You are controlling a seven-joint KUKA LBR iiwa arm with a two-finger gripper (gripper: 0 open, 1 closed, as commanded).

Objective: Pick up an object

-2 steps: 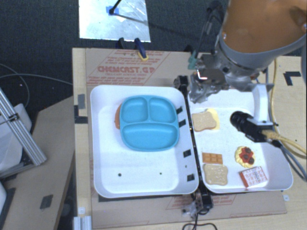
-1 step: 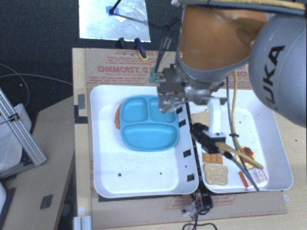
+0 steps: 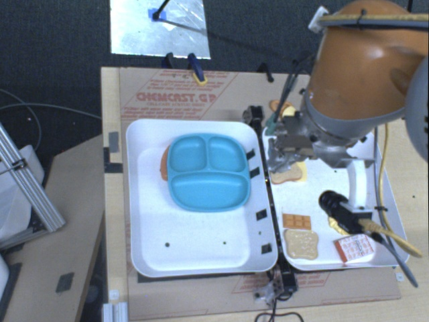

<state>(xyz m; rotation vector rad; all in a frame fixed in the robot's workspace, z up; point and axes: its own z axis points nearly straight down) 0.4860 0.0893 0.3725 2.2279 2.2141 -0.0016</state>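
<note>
The gripper (image 3: 287,158) hangs low over the right bin (image 3: 328,265), just above a toast piece (image 3: 292,175) near the wall shared with the left bin (image 3: 144,200). Nothing appears lifted, so the pick looks not yet made; whether the tool is open or closed cannot be told from this angle. The toast seems the likeliest target, and the close wall leaves little room on that side. A cracker (image 3: 297,221), a bread slice (image 3: 301,245) and a red packet (image 3: 355,248) lie nearer the front rim, apart from one another. A blue plate (image 3: 208,173) takes up much of the left bin.
</note>
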